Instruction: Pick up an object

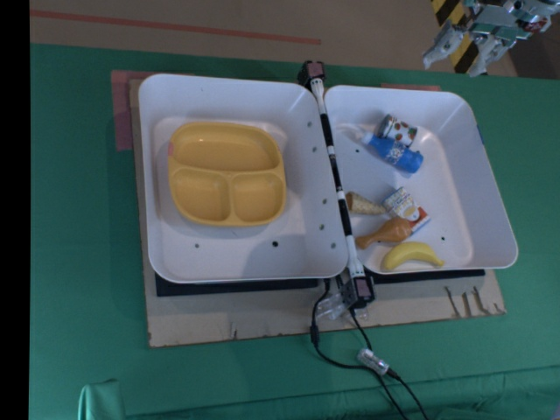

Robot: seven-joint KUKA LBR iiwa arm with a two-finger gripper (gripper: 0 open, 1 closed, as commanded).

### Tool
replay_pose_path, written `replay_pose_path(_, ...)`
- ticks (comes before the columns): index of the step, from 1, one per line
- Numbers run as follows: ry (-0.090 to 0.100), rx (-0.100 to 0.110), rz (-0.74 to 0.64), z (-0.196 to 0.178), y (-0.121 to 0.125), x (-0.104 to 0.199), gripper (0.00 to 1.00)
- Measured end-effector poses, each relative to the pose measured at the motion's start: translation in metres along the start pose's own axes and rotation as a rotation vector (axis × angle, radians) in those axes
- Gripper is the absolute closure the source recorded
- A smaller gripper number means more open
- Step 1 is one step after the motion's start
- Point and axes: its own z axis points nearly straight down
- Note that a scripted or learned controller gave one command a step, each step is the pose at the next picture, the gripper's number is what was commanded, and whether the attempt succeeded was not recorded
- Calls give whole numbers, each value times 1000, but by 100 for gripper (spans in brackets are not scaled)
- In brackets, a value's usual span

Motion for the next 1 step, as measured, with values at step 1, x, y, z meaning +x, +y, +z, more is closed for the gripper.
replay_pose_path(1,-3,1,1,137,10,-28,0)
